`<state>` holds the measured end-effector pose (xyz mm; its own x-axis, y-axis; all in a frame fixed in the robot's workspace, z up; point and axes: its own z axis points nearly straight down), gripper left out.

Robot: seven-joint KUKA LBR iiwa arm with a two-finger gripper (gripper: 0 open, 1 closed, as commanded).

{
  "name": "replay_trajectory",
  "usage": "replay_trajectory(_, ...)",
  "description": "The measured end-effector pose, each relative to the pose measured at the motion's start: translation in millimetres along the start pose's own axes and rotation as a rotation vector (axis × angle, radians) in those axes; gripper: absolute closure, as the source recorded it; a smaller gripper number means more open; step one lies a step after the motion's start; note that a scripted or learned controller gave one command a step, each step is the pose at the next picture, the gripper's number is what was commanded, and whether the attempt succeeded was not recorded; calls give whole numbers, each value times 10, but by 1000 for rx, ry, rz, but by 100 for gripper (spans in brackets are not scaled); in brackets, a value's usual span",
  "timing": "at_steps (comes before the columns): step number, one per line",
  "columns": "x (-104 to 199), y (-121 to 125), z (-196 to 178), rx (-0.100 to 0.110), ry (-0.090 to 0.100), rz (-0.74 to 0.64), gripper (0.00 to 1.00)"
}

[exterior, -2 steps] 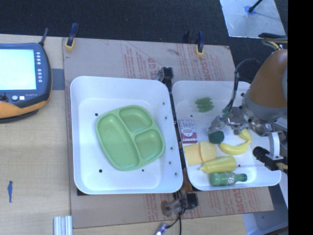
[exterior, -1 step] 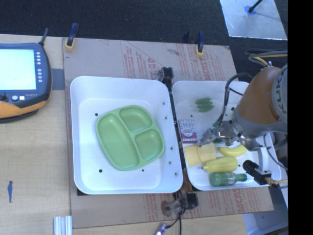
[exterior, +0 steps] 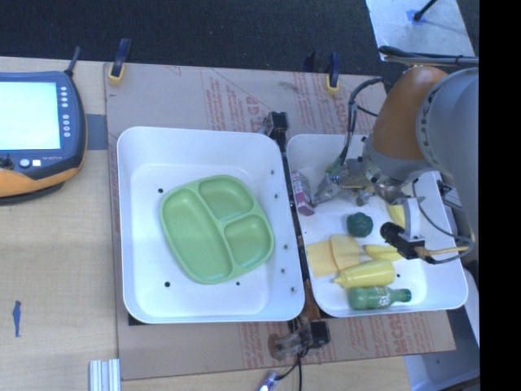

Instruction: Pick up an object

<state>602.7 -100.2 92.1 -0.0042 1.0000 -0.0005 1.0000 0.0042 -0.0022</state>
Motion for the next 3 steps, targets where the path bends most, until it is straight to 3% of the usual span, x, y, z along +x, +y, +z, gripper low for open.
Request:
replay_trajectory(1,-185,537,-1,0,1,0,0)
replay_trajectory(2,-194,525,-100,8,1,-4,100)
replay_trajectory(3,-187,533,-103,6,1,-6,0)
